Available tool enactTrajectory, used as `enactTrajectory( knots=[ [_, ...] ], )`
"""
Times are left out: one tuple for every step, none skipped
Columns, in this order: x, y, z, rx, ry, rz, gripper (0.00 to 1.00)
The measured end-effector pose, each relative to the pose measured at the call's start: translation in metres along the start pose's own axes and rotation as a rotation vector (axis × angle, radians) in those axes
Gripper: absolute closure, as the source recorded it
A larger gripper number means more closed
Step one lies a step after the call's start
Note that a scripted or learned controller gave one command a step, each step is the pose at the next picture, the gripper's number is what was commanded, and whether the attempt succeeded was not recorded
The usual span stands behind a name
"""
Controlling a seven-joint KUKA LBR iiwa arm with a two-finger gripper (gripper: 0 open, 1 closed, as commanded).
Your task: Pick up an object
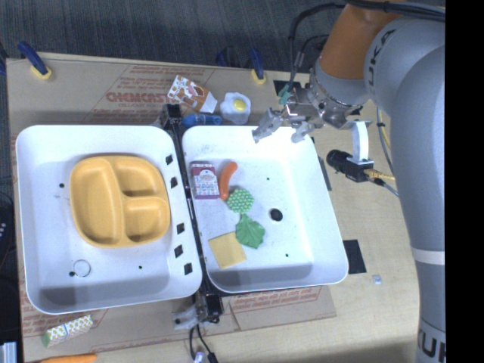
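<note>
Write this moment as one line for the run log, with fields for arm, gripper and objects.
arm: over right bin far edge | gripper: open, holds nothing | right bin: carrot, green pieces, yellow slice | left bin: yellow tray

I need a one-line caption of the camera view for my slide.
KUKA gripper hovers open over right bin's far rim; inside lie carrot, green toys, yellow slice; left bin holds yellow tray.

Bright overhead light — slight blur

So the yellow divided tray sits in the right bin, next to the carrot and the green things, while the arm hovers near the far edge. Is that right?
Not quite. The camera view shows the yellow divided tray in the left bin. The carrot and the green things lie in the right bin, and the gripper does hover near that bin's far edge.
</note>
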State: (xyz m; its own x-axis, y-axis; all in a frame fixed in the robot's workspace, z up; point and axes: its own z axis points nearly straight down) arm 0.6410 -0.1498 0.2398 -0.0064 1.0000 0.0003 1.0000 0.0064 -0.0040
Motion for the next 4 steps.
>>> enactTrajectory(
  knots=[
    [0.004,-0.007,0.137,-0.007,0.0,0.014,0.0],
    [0.056,-0.055,0.149,0.001,0.0,0.015,0.0],
    [0.055,-0.055,0.138,0.002,0.0,0.011,1.0],
    [0.068,-0.09,-0.003,-0.004,0.0,0.125,1.0]
  ],
)
